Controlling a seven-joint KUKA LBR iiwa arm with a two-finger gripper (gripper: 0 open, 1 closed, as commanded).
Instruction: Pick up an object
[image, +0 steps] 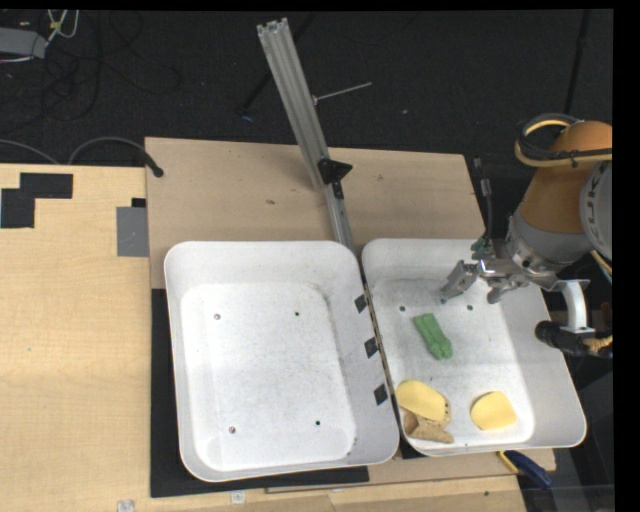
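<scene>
In the right bin lie a green oblong object near the middle, a yellow rounded piece with a brown scrap under it at the front left, and a second yellow piece at the front. My gripper hangs over the back of that bin, up and to the right of the green object. Its fingers are spread open with nothing between them.
The left bin stands beside the right one, with black clips on the shared edge. A grey metal rail slants down from the back to the bins' joint. The arm's orange band sits at the right.
</scene>
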